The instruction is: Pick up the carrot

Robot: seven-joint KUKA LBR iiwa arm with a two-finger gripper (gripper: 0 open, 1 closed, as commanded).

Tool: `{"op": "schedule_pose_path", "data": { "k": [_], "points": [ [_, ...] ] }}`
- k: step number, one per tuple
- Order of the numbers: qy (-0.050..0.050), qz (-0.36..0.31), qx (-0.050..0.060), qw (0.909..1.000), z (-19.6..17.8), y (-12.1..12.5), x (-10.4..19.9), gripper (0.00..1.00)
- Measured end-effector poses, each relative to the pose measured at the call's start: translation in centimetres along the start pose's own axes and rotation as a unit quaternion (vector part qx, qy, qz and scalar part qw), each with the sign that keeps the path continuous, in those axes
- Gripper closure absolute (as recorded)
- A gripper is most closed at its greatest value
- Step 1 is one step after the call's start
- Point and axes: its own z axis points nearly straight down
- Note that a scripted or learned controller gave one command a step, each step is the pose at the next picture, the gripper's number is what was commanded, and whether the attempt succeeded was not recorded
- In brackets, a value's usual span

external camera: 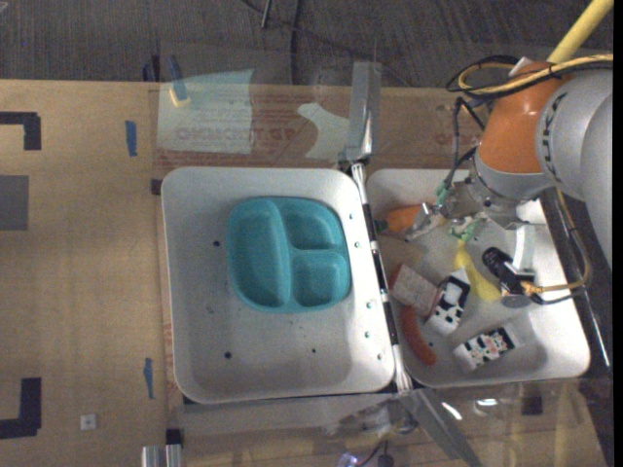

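Orange tapered plastic carrot (402, 218), far-left corner of right white bin (574, 358), just beside gripper (435, 219), whose state I cannot tell; likely light, rigid, slick; best pinched mid-body across its width.

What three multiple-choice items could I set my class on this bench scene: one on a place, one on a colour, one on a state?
1. Where is the carrot?
A. right bin, upper left corner
B. left bin
C. on the teal tray

2. What colour is the divided tray?
A. red
B. teal
C. yellow

3. How does the arm's tool stand to the carrot?
A. far off over the left bin
B. close beside it in the right bin
C. outside both bins

Key: 1 A, it lies by the right bin's upper left wall; 2 B, teal tray in the left bin; 3 B, tool next to the carrot.
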Motion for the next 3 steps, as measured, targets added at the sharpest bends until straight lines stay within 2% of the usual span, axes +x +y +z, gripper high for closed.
{"op": "schedule_pose_path", "data": {
  "k": [1,2,3],
  "points": [
    [-0.002,0.002,-0.001,1.0000,-1.1,0.1,-0.3,1.00],
    [0.000,0.085,-0.001,0.9964,-9.1,2.6,6.4,1.00],
    [-0.002,0.062,-0.007,0.9980,-2.7,3.5,3.1,1.00]
  ]
}}
